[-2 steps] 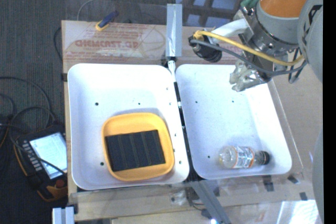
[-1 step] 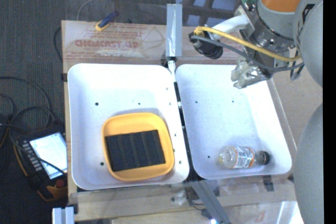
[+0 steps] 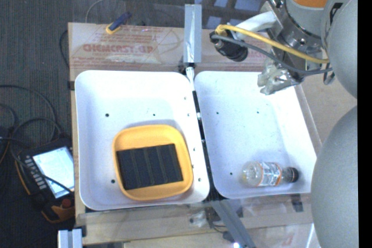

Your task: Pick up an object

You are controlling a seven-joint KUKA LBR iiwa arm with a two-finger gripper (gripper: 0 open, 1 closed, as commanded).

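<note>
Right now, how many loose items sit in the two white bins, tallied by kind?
Yellow tray with a black ribbed insert, left bin: 1
Clear plastic bottle with a dark cap, lying on its side in the right bin: 1
Total: 2

tray (image 3: pixel 152 162) in left bin (image 3: pixel 99 101), bottle (image 3: pixel 268 174) in right bin (image 3: pixel 232 113)

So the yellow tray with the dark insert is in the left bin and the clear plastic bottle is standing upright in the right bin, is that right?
Not quite. The camera view shows the clear plastic bottle lying on its side in the right bin, not upright. The yellow tray with the dark insert is in the left bin, as you said.
</note>
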